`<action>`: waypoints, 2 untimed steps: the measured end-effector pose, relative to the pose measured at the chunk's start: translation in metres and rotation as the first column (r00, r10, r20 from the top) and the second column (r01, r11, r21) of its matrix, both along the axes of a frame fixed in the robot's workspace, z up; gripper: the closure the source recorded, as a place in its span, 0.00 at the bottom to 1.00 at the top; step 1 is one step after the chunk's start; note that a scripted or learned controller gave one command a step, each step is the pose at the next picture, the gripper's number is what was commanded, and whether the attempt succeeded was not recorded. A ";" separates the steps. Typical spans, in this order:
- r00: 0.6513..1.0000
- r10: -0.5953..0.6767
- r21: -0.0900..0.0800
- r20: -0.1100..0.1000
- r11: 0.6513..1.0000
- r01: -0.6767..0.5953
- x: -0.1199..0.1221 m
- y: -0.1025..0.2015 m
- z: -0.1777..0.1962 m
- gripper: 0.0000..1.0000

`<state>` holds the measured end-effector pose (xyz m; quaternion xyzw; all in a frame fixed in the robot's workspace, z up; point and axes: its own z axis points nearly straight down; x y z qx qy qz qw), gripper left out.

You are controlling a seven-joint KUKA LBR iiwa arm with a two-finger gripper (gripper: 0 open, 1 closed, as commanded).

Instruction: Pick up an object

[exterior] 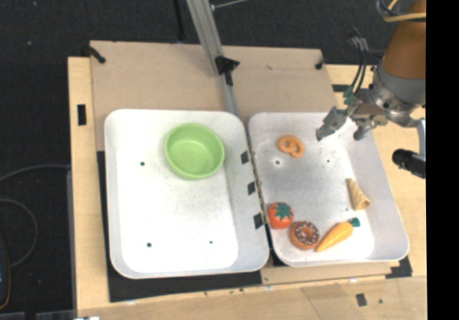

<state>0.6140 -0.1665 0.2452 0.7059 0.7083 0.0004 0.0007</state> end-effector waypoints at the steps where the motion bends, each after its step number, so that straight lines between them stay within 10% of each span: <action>1: 1.000 0.000 0.000 0.000 1.000 0.000 0.000 0.000 0.000 0.00; 2: 1.000 -0.003 -0.002 -0.004 1.000 0.003 0.001 0.001 -0.042 0.00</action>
